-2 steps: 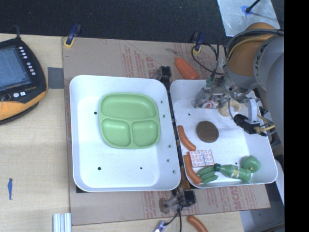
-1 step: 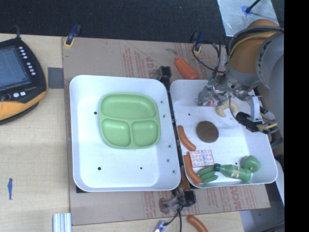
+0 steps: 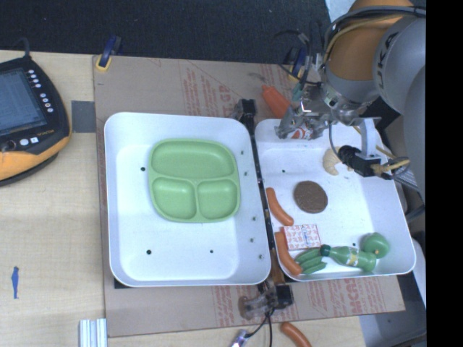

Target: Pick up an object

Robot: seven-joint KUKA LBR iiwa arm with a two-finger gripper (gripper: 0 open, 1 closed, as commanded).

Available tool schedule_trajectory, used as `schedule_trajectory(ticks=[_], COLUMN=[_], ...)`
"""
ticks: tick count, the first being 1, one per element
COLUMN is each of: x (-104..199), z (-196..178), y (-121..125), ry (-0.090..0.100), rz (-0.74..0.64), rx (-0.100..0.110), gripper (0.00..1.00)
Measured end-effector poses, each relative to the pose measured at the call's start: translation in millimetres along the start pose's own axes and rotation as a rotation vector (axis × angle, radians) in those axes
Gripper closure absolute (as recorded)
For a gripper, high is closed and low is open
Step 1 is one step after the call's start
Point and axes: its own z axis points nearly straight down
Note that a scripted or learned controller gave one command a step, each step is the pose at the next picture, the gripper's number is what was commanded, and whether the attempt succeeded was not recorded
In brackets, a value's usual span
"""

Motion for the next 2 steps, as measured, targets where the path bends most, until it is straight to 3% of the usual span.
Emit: schedule_trajectory(ticks=[1,2], x=[59.7,105.2], z=[1.5,-6.7], y=[-64.7,-79.3], ry=[-0.002,-0.002], rz=[-0.002,-0.003], rx=[0.004,0.005], gripper=[1.00,1.00])
